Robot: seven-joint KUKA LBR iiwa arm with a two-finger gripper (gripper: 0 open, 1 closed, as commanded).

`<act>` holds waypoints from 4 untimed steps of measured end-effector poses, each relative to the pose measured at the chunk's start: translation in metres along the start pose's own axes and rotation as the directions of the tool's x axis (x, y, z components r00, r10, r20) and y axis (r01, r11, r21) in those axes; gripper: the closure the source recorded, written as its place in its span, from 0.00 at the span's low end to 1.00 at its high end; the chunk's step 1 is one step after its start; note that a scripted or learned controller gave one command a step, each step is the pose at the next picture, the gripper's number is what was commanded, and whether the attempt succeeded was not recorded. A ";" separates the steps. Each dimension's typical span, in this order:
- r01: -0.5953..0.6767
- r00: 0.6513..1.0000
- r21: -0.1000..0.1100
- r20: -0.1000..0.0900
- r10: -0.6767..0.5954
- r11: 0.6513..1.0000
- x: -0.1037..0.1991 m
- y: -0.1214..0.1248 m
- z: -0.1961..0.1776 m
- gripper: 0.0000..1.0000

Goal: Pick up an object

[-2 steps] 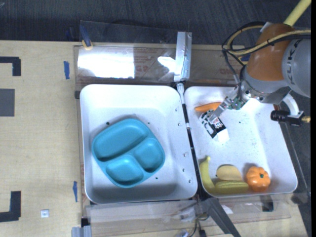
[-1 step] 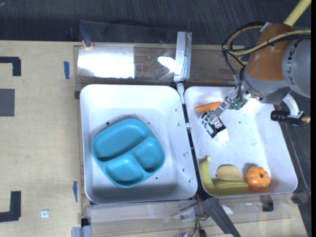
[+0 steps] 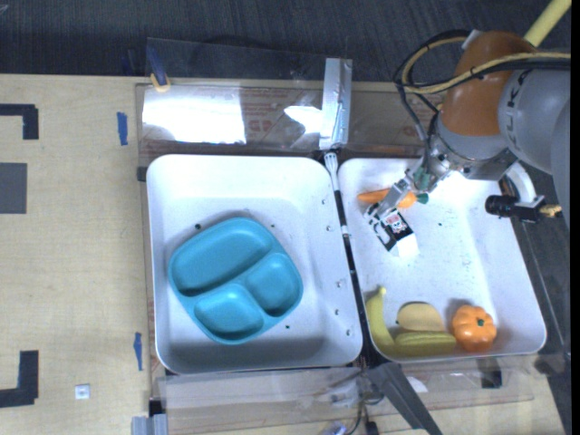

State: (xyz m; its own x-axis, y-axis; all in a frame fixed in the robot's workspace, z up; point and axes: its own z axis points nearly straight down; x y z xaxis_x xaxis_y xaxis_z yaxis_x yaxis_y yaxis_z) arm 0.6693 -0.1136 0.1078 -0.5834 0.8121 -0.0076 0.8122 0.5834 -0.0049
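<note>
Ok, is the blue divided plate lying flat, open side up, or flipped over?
Open side up. The blue divided plate lies flat in the left bin, and its three compartments face the camera with the dividers visible.

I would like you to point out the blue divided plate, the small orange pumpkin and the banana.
blue divided plate (image 3: 237, 277), camera view, on its centre ridge.
small orange pumpkin (image 3: 474, 326), camera view, on its round body.
banana (image 3: 376, 320), camera view, on its curved middle.

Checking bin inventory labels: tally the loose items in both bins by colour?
Blue: 1, blue divided plastic plate
Yellow: 1, yellow banana
Tan: 1, tan rounded potato-like item
Orange: 2, round orange pumpkin, small orange carrot
Total: 5
</note>
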 end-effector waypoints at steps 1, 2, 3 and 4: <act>0.001 1.000 -0.009 0.005 -0.001 1.000 -0.002 0.003 -0.010 1.00; 0.002 1.000 0.000 -0.009 -0.002 1.000 0.002 0.002 -0.006 0.00; 0.126 0.992 -0.012 -0.001 -0.126 0.992 0.044 -0.056 0.021 0.00; 0.125 0.992 -0.017 0.005 -0.124 0.992 0.041 -0.054 0.011 1.00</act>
State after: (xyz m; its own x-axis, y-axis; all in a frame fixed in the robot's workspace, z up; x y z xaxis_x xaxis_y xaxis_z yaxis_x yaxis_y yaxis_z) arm 0.6020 -0.1117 0.0965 -0.6800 0.7331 -0.0120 0.7330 0.6801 0.0115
